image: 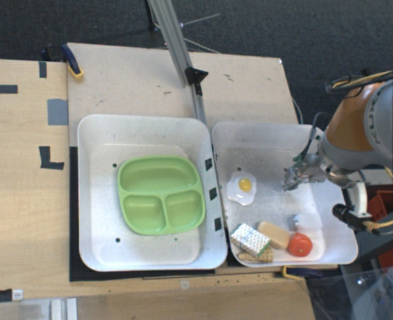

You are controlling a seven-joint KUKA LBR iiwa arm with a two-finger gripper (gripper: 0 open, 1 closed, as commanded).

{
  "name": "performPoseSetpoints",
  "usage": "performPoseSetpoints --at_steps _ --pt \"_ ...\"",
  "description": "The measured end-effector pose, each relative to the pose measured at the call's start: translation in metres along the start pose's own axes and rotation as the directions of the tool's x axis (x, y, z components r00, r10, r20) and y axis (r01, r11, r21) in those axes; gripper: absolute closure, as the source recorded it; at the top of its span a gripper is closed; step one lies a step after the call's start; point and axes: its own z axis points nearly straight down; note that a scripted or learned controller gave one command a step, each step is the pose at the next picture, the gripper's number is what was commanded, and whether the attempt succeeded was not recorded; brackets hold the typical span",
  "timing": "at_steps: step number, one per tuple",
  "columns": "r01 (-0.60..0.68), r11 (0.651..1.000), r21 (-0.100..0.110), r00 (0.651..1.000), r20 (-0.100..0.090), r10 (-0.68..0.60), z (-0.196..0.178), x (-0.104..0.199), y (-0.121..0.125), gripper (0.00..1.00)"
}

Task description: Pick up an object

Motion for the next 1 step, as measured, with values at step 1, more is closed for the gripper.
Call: performPoseSetpoints --at_steps 1 --pt "0.000 1.000 -0.004 1.000 0.001 0.000 -0.0435 0.0025 0.0053 1.00"
